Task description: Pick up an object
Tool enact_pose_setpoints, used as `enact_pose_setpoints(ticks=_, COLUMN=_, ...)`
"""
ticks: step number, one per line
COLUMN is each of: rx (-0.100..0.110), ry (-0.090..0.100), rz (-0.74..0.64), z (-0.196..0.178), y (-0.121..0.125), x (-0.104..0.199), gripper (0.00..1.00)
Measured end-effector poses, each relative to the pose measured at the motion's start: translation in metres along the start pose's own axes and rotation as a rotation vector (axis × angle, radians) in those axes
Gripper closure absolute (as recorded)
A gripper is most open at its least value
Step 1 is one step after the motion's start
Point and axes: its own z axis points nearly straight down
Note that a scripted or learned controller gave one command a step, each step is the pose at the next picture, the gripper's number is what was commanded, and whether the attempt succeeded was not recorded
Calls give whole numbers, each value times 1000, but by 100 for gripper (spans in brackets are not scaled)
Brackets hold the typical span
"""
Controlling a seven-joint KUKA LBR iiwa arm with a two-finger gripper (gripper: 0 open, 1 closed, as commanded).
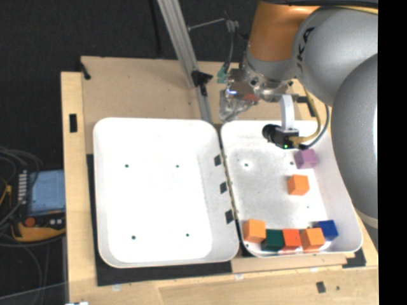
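The bench bears two white bins.

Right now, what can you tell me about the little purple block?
The purple block is a small cube, pale violet with a matte look, maybe foam or wood. It sits on the floor of the right bin, near its far right side, turned slightly askew. Nothing touches it; the lone orange block lies just nearer the camera.

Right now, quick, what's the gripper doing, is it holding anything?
Gripper: above the far edge of the right bin, near the divide between the bins; open or closed cannot be told, and no block is seen in it.
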Motion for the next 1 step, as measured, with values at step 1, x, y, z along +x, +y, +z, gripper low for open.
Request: enact_pose_setpoints(ticks=1, rx=-3, ry=0, rz=0, z=-1, y=3, x=56, gripper=100)
